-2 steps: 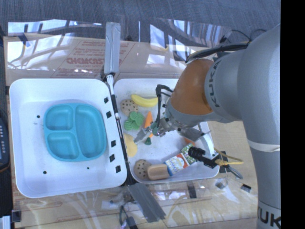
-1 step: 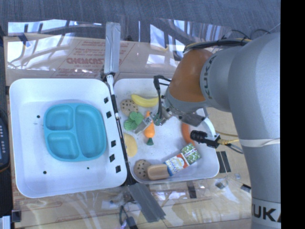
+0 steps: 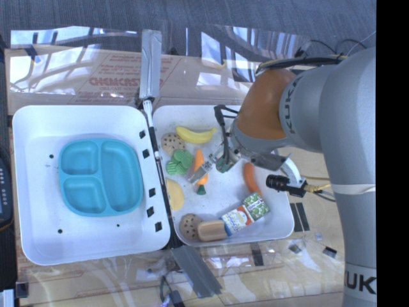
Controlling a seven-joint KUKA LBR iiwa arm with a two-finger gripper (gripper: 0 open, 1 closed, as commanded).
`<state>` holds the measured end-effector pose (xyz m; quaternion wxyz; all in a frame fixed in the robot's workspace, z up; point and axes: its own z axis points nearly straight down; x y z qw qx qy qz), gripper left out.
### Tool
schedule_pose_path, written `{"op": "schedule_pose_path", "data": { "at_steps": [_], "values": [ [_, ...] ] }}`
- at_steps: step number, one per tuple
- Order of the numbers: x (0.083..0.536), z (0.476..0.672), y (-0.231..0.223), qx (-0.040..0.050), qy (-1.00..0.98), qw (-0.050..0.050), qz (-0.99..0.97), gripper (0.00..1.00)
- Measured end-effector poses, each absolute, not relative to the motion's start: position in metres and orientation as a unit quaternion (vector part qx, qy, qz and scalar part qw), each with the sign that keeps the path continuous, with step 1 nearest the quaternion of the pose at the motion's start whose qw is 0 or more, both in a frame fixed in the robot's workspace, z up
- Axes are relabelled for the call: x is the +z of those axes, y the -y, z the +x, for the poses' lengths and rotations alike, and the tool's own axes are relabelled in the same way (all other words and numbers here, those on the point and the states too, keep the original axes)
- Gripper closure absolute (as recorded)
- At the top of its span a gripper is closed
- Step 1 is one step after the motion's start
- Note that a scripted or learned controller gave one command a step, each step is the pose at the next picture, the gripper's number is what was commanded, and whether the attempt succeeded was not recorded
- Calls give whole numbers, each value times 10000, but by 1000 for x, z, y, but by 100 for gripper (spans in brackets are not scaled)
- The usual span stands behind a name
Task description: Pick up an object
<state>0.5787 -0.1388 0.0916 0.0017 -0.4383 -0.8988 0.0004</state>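
Several toy foods crowd the right bin (image 3: pixel 281 226) beneath the pincer (image 3: pixel 203 169).
The pincer hangs low over the carrot (image 3: pixel 199 162), its fingers slightly spread with nothing visibly pinched between them. Green lettuce (image 3: pixel 179 162) sits just to its left, a banana (image 3: pixel 195 134) above. Closing here risks clipping a neighbour or the carrot slipping out sideways.

The arm (image 3: pixel 319 107) hides the right bin's (image 3: pixel 281 232) far corner (perhaps more toys), itself cropped rightward.
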Motion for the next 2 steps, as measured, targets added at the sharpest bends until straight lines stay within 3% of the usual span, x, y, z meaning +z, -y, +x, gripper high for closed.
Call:
{"op": "schedule_pose_path", "data": {
  "at_steps": [1, 2],
  "values": [
    [102, 579, 138, 3, 8999, 16, -4362, 100],
    [230, 588, 92, -22, 8737, -46, -4865, 100]
  ]
}}
